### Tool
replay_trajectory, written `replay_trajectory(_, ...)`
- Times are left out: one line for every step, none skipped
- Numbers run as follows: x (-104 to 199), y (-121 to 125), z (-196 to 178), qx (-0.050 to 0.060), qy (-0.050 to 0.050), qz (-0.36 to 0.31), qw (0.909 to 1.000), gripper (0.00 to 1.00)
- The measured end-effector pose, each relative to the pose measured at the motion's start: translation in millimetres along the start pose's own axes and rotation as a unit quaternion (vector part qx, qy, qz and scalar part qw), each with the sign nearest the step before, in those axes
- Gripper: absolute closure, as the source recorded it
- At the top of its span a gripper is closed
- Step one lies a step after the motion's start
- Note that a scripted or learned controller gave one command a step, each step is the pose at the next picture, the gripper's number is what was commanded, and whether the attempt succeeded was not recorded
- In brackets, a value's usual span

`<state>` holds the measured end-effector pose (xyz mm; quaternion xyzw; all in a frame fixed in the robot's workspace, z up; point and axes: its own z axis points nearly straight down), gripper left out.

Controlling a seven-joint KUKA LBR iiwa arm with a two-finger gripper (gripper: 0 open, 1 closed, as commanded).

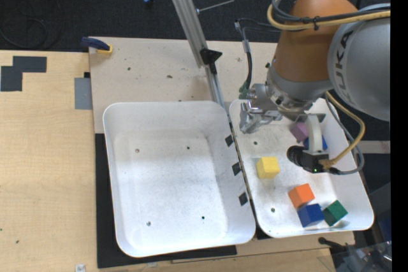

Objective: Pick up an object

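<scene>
My gripper [250, 126] hangs over the far left part of the right bin [278, 227], close to the wall between the two bins. Nothing shows between its fingers. A yellow cube [268, 167] lies just below and right of it, apart from it. An orange cube [301, 194], a blue cube [310, 214] and a green cube [335, 211] sit close together near the bin's front right corner. A purple block [299, 131] lies to the gripper's right, partly hidden by the wrist.
The left bin [127, 130] stands beside the right one. A slanted metal rail [189, 16] rises behind the bins, ending close to the gripper. A small blue and yellow clamp [95, 44] lies at the bench's far left corner.
</scene>
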<state>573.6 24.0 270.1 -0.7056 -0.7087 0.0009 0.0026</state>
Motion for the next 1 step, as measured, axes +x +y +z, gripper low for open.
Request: replay_trajectory(52.7, 6.3, 22.5, 0.001, 0.0, 0.001, 1.0, 1.0)
